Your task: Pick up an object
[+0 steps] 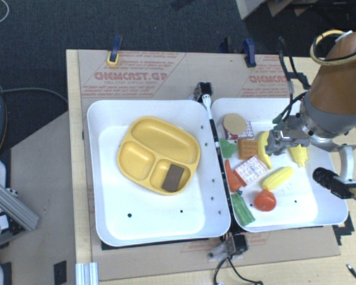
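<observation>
The right bin point(320, 215) holds several toy foods. Among them are a yellow banana point(263, 149), an ear of corn point(277, 177), a red tomato point(264, 200) and an orange block point(247, 148). A round tan bun point(235, 123), a red-and-white checked packet point(250, 171) and a yellow piece point(298, 154) lie there too. My gripper point(279, 141) hangs low over the bin's middle, just right of the banana and left of the yellow piece. The wrist hides its tips.
The left bin point(107, 206) carries a yellow divided tray point(143, 147) with a brown block point(174, 177) in one compartment. Green pieces point(242, 209) and a red piece point(232, 176) lie along the right bin's left wall. A black part point(332, 183) sticks in at right.
</observation>
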Controlling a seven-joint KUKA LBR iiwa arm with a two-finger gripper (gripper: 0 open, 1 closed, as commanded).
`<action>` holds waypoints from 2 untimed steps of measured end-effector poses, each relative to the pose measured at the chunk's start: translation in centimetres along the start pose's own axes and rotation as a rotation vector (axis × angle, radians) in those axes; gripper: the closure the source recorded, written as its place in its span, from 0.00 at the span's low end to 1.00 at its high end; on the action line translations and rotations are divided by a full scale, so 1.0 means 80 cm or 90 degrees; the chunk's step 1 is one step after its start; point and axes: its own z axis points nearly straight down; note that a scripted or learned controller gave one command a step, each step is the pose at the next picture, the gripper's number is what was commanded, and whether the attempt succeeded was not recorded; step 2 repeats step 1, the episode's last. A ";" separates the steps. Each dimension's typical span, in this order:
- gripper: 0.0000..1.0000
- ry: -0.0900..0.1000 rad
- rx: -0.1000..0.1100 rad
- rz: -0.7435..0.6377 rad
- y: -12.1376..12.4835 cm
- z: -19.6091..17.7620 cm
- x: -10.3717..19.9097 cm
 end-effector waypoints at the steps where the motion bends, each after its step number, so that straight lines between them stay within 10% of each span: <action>1: 1.00 0.000 -0.001 -0.002 0.011 -0.020 0.012; 2: 1.00 0.000 -0.001 -0.002 0.011 -0.020 0.012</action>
